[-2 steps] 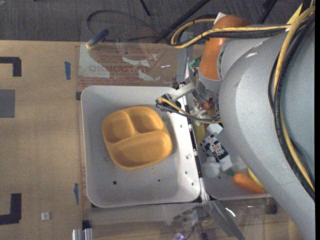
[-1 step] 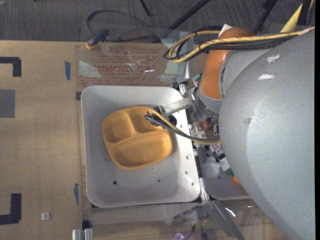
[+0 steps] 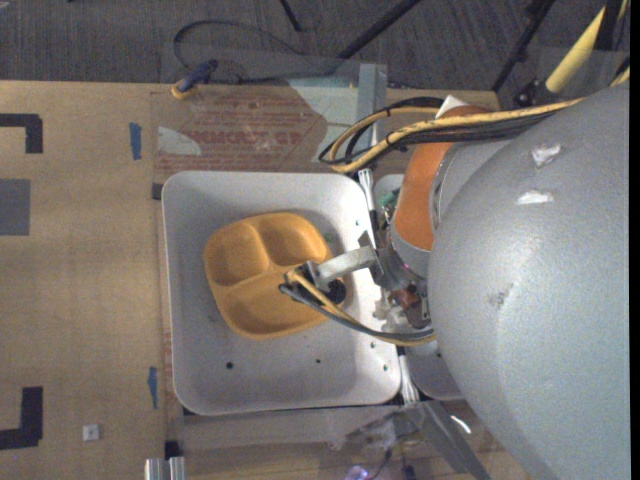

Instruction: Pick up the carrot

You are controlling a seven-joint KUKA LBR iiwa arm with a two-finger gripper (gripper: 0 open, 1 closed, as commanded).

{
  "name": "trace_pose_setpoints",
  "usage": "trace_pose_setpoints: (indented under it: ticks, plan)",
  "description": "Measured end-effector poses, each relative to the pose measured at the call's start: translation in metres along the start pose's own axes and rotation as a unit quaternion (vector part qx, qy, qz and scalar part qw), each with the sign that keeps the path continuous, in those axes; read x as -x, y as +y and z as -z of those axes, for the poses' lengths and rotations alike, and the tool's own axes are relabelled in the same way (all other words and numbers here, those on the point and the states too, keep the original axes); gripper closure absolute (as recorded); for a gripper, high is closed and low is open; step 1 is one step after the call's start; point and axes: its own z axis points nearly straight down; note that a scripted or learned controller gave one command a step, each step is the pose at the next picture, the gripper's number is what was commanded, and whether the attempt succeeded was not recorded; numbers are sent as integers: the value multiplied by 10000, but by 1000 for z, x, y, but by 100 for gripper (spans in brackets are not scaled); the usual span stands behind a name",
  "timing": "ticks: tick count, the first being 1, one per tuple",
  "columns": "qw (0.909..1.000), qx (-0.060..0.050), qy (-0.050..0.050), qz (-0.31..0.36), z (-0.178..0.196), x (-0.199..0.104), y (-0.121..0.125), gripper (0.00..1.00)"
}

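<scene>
Yellow plate [image 3: 245, 260] in bin [image 3: 290, 370]; arm [image 3: 530, 268] alongside

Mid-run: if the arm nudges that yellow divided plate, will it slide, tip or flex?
The yellow divided plate looks like moulded plastic, so probably stiff and light. It lies flat and low on the smooth floor of the white bin, so it would likely slide rather than tip. Its rounded rim may slip from a pinch.

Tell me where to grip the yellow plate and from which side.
Take the plate by its raised rim at the view's left edge, coming straight down astride it. It lies flat in the bin, likely too wide to span whole, and that edge has bare floor beside it, away from the arm.
</scene>
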Motion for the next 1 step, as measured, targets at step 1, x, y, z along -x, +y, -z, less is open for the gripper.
trace_pose_setpoints:
  ticks: [1]
  plan:
    - [10000,0,1,-4,9,-1,0,100]
